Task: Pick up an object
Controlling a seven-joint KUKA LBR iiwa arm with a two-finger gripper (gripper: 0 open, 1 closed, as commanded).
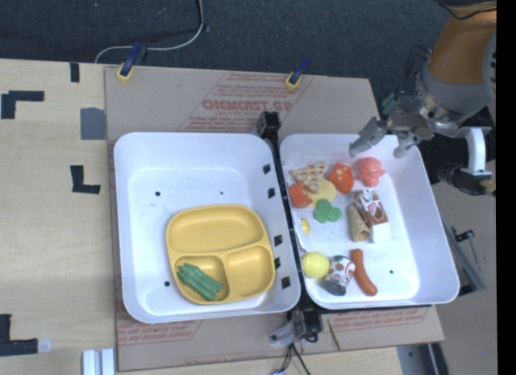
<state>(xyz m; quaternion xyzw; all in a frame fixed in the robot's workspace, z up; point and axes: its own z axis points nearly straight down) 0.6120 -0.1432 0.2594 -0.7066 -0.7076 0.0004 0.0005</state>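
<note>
My gripper (380,144) hangs over the far edge of the right bin (419,204), open, with nothing between its fingers. Just in front of it lies a pink-red toy fruit (370,170), next to a red tomato-like piece (340,177) and a tan waffle piece (307,174). Further forward are an orange piece (299,196), a green leafy piece (326,213), a wrapped snack bar (367,214), a yellow lemon (315,265), a small can (339,275) and a red sausage (363,272).
The left bin (145,172) holds a yellow divided plate (218,240) with a green vegetable (199,281) in its front-left compartment. Black clips (278,240) join the two bins along their shared wall. Cardboard lies under both bins.
</note>
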